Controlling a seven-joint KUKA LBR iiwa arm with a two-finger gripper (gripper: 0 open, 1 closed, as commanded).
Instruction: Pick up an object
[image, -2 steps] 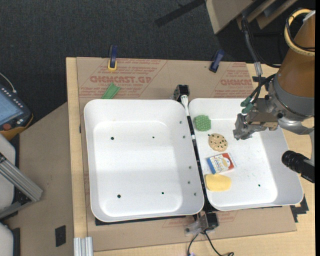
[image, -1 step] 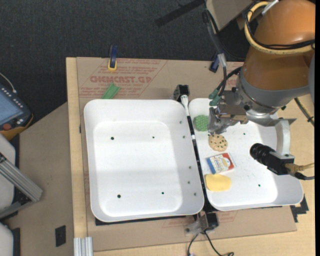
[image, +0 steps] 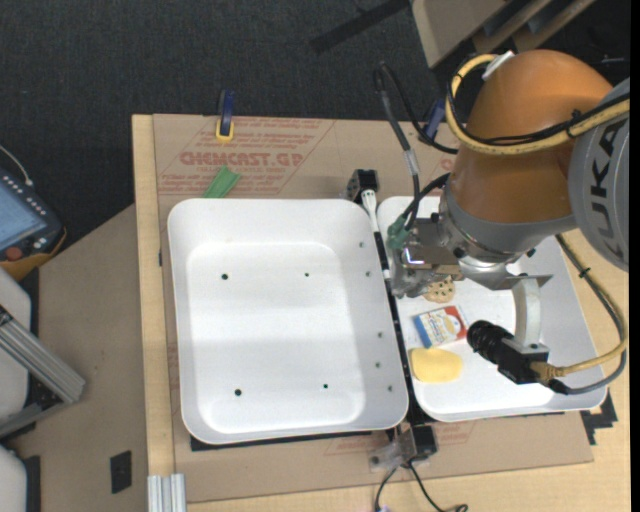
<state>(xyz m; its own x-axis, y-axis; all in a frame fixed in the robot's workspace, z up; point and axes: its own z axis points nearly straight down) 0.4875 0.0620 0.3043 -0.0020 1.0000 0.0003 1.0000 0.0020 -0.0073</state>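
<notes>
My gripper (image: 413, 272) hangs low over the left part of the right bin (image: 480, 400), close to the wall shared with the other bin. Just right of it lies a small brown speckled piece (image: 438, 291). Below that sits a white packet with red and blue print (image: 439, 325), and nearer the front a pale yellow lump (image: 437, 365). A bit of green (image: 399, 235) shows by the gripper's upper left side. The arm's orange band and grey wrist hide most of the right bin.
The left bin (image: 190, 300) stands beside the right one, their rims touching. On the cardboard behind lie a green strip (image: 220, 182) and a blue and yellow clamp (image: 226, 125). A black clip (image: 362, 185) sits at the bins' far joint.
</notes>
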